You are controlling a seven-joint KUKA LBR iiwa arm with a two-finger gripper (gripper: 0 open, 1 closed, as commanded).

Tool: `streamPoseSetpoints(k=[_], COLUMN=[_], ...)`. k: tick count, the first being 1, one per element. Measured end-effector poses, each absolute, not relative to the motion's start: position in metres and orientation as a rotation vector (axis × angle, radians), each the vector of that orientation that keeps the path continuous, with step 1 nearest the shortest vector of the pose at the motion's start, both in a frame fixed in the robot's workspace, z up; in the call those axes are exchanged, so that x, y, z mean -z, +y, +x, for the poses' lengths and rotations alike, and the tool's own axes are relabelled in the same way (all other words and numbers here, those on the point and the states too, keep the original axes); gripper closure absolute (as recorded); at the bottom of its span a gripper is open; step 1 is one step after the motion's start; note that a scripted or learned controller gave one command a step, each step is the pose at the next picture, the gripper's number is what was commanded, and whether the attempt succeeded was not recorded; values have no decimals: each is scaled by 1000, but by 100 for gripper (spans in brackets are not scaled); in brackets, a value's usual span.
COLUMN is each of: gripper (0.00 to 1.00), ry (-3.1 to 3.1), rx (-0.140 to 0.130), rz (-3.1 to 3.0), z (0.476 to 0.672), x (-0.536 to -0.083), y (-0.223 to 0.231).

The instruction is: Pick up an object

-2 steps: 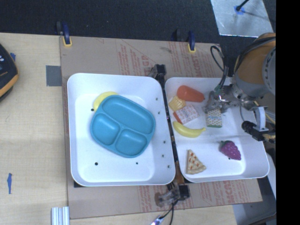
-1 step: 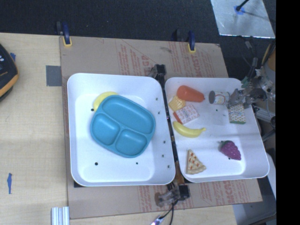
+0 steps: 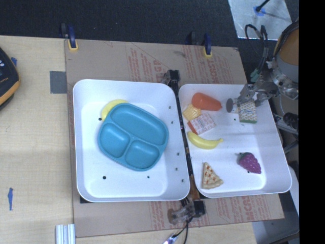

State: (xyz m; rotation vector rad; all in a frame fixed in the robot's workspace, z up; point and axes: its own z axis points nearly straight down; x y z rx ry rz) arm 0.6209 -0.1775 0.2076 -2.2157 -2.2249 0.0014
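While blurred, the gripper (image 3: pixel 247 99) seemingly grips a speckled block (image 3: pixel 248 113).

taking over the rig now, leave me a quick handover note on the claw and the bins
Claw: over the far right part of the right bin, at a small pale block; whether it grips the block cannot be told.
Right bin also holds: orange piece, yellow wedge, red-and-white packet, banana, pizza slice, purple grapes.
Left bin: blue divided tray lying on a yellow item.
Done: no pick confirmed.
Left: secure one object and lift it clear.
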Motion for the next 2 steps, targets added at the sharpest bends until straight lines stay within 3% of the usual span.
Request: streamPoseSetpoints(k=[1, 2], gripper=[100, 100], ry=[-2225, -2225], rx=[-1, -6], rz=[-2215, -2212], z=[629, 568], x=[-261, -208], y=[-126, -58])
